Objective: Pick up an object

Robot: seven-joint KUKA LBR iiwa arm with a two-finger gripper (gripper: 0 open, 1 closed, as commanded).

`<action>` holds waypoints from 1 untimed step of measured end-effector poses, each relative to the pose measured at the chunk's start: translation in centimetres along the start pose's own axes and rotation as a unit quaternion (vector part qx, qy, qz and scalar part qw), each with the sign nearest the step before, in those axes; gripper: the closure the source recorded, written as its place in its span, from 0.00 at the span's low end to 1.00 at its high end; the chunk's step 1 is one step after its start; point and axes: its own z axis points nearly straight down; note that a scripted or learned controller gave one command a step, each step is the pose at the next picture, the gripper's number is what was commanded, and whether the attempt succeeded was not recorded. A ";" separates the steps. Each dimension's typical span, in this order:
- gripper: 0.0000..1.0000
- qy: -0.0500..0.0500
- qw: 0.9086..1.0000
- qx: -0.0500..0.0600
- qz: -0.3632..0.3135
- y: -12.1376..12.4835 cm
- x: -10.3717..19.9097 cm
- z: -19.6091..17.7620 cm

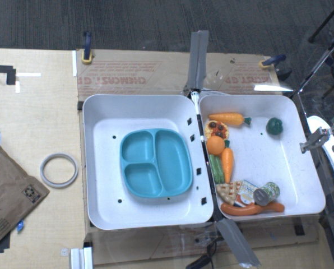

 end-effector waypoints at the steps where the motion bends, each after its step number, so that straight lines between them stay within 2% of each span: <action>1: 0.00 0.000 0.999 0.000 0.043 -0.5 6.5 9.4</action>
